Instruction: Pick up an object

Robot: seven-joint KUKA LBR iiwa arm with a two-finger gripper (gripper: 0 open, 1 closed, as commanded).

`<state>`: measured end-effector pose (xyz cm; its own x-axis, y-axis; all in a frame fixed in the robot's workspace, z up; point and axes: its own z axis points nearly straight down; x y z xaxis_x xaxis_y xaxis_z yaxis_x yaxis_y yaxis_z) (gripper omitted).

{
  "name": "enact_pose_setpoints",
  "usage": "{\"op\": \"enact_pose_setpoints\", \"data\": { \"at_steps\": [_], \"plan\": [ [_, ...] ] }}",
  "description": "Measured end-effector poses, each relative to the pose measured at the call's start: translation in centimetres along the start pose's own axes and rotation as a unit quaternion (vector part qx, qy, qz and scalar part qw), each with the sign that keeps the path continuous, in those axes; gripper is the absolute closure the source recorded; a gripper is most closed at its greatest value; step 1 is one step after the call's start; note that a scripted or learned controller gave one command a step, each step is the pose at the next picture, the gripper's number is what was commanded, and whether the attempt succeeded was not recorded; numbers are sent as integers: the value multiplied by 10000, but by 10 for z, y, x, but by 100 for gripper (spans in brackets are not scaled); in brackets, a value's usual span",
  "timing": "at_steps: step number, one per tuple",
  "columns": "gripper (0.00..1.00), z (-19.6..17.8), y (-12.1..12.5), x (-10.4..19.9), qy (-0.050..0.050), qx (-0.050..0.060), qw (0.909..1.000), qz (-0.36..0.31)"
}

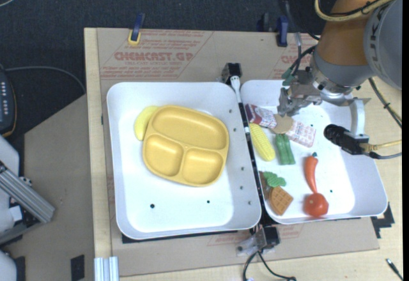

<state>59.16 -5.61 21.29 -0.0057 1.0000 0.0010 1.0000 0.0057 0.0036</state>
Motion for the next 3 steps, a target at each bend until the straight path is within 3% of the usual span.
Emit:
{"op": "enact_pose_setpoints", "data": {
  "at_steps": [3],
  "plan": [
    [100, -18, 14, 1, -11, -3, 10000, 21]
  ]
}}
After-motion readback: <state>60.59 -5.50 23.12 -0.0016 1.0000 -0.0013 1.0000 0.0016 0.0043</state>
